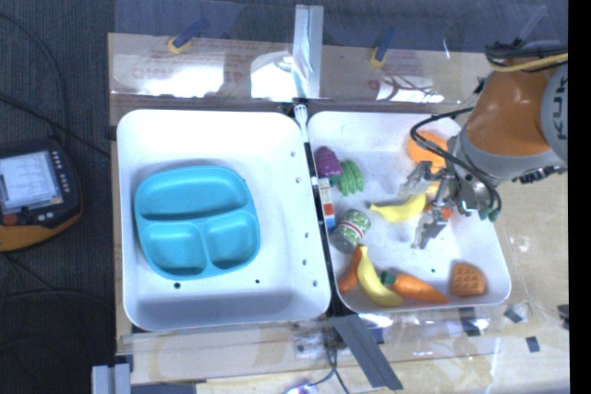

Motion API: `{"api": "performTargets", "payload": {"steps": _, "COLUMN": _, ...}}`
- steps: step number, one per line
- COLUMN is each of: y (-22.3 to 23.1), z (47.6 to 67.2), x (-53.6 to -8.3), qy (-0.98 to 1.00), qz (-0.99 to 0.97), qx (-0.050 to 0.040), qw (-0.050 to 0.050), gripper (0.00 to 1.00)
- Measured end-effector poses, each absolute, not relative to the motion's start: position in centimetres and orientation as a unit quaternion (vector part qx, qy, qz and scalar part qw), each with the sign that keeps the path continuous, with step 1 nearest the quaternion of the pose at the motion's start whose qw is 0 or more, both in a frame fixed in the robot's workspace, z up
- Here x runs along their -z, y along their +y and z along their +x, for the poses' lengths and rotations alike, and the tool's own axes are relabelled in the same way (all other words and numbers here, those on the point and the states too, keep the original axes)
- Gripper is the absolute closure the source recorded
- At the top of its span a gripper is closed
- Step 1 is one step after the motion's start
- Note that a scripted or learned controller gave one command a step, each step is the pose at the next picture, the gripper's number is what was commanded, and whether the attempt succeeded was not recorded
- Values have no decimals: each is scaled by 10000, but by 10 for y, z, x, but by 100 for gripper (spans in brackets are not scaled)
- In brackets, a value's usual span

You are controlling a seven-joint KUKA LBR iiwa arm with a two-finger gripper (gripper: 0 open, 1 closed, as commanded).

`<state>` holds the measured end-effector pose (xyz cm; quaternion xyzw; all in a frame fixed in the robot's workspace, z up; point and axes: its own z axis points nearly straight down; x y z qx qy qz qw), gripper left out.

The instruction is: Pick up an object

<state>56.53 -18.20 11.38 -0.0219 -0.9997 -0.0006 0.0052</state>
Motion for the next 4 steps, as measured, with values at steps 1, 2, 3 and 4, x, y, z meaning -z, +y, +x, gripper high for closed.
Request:
{"api": "performTargets", "payload": {"steps": 1, "y": -175, "z": 581, "x": -90, "qy": -9998, "qz": 190, "qx": -21, "qw": -38, "gripper": 0}}
{"api": "performTargets", "payload": {"steps": 2, "y": -174, "z": 584, "x": -103, "qy": -9998, "qz": 200, "qx": -40, "qw": -83, "gripper": 100}}
{"api": "performTargets", "payload": {"steps": 3, "y": -173, "z": 584, "x": -102, "qy": -9998, "qz": 203, "qx": -36, "qw": -76, "gripper": 0}}
{"api": "performTargets", "payload": {"steps": 4, "y": -175, "z": 578, "x": -90, "qy": -9999, "qz": 126, "qx": -18, "qw": -58, "gripper": 0}}
